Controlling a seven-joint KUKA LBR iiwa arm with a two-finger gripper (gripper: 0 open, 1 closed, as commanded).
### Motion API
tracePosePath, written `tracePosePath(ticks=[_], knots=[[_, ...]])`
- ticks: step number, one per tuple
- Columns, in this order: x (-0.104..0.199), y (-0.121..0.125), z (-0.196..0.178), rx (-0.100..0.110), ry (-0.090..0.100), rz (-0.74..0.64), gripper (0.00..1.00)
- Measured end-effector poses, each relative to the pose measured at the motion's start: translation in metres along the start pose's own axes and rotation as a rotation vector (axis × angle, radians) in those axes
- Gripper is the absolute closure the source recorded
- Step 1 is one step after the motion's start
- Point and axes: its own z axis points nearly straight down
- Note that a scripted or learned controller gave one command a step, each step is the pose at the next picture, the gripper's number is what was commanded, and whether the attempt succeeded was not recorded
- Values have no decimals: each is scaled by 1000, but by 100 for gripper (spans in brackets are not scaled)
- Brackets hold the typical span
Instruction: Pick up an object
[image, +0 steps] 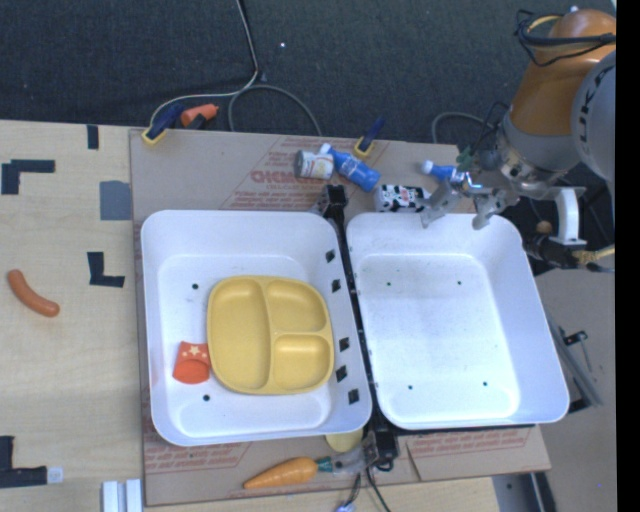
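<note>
Above right bin (530, 330) far rim, claw (458, 212) spread wide, gripping nothing; cardboard lettering illegible

The arm (568, 95) was grey with a broad orange band above the wrist, black cables looped over it, and its gripper (460, 213) had two grey metal fingers.

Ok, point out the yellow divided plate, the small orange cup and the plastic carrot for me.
Yellow divided plastic plate (268, 332), camera view, central ridge.
Small orange plastic cup (192, 364), camera view, its side.
Orange plastic carrot (281, 473), camera view, mid-body.
</note>
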Motion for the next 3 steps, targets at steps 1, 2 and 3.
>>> tracePosePath(ticks=[1, 2, 3], knots=[[-72, -63, 124, 11, 1, 7, 0], [-16, 23, 161, -5, -2, -8, 0], [37, 13, 158, -3, -2, -4, 0]])
